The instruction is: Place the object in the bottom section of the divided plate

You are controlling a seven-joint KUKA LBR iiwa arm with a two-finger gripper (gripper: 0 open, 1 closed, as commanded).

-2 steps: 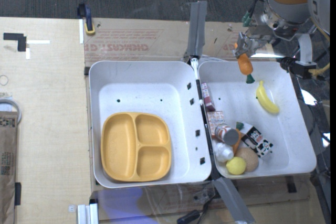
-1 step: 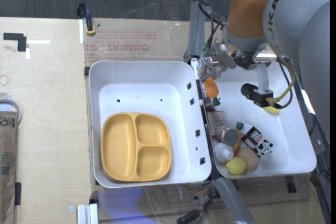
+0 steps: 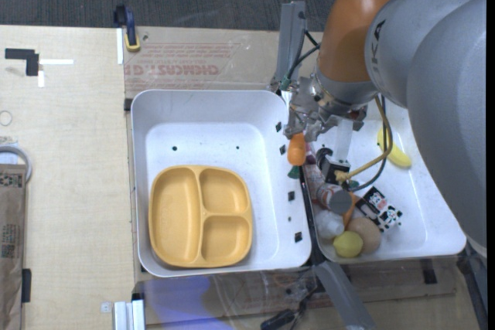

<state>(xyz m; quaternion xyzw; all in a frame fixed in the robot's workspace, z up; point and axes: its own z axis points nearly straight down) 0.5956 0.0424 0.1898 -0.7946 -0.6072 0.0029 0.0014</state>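
Wooden bench, two white bins. Claw [image 3: 300,137] above the divider between bins, seemingly clenched on small orange object [image 3: 296,151] hanging below. Probably light, smooth, rounded: best pinched across its middle. Yellow divided plate [image 3: 201,216] lower left, well apart.

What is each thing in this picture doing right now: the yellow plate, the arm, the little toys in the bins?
Divided plate: flat in the left bin, nothing in its sections.
Gripper: over the wall between the bins, an orange object at its tip; held or not, unclear.
Banana: lying in the right bin.
Toy pile: heaped at the right bin's near end.
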